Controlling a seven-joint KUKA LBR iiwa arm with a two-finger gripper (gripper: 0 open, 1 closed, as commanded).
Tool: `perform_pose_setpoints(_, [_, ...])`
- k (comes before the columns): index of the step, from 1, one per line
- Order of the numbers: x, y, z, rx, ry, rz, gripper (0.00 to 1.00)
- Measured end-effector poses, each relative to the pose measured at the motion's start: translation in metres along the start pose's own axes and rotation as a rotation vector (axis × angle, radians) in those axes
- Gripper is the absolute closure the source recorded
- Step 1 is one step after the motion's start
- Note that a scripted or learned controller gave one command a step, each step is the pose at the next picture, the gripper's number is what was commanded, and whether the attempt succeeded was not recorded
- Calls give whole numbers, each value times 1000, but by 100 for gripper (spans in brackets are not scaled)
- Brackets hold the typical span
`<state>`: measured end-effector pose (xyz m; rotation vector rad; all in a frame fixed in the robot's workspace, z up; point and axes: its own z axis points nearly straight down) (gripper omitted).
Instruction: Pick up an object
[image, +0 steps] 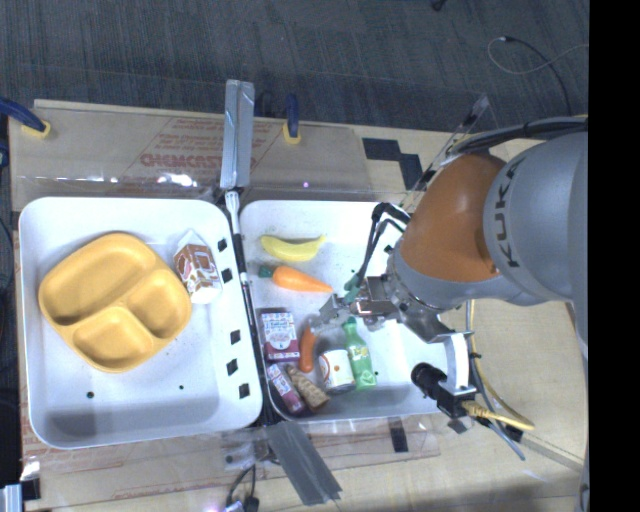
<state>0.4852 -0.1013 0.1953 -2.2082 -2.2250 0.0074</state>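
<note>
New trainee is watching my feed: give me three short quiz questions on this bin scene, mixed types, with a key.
1. True or false: the yellow tray lies in the right bin.
2. Which lies nearest the banana? A) carrot B) green bottle C) wrapped snack
3. Fill in: the pincer hangs over the ___ bin.

Key: 1 false, it lies in the left bin; 2 A; 3 right.
</note>
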Motion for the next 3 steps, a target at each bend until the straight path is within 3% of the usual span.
perform_pose_setpoints(1, [-60, 16, 105, -2, 0, -148, 0])
perform_pose_setpoints(2, [-59, 15, 97, 2, 1, -155, 100])
perform_pose_setpoints(3, [103, 41, -18, -3, -1, -212, 100])
